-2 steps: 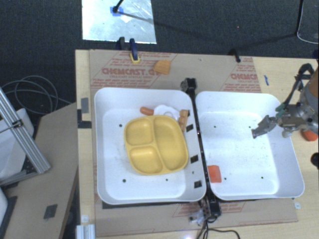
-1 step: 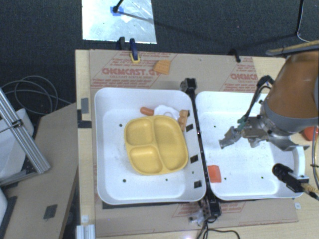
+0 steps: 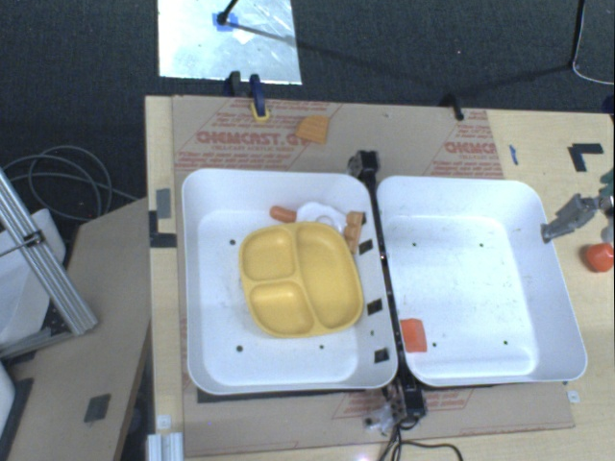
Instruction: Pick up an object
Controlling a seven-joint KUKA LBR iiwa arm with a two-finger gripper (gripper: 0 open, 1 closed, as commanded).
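Where the gripper (image 3: 561, 222) hangs: by the right rim of the right bin (image 3: 461, 286), at the far right of the view.
Gripper state: it is small and blurry here, so I cannot tell if it is open or closed.
What the gripper holds: nothing can be seen in it.
What the gripper touches: it looks to be at the bin's rim, but I cannot tell if it touches the rim.
Orange spot (image 3: 598, 255): just below and right of the gripper, outside the bin. I cannot tell what it is.
Right bin: it has one thing in it, a red block (image 3: 412, 334), down in the near left corner. The block is well apart from the gripper.
Left bin (image 3: 211, 257): it sits side by side with the right bin, and their rims meet in the middle.
Yellow plate (image 3: 300, 279): it lies flat in the middle of the left bin. It has three parts, two small ones on the left and one big one on the right.
Orange stick (image 3: 282, 214): it lies just past the far edge of the plate.
White thing (image 3: 317, 215): it is right beside the stick, partly under the plate's far edge.
Brown block (image 3: 354, 229): it is at the plate's far right corner, near the wall between the bins.
Bench (image 3: 577, 161): a brown board under both bins.
Tan piece (image 3: 312, 128): it lies on the bench, past the left bin.
Shiny sheet (image 3: 229, 27): on the dark floor, past the bench.
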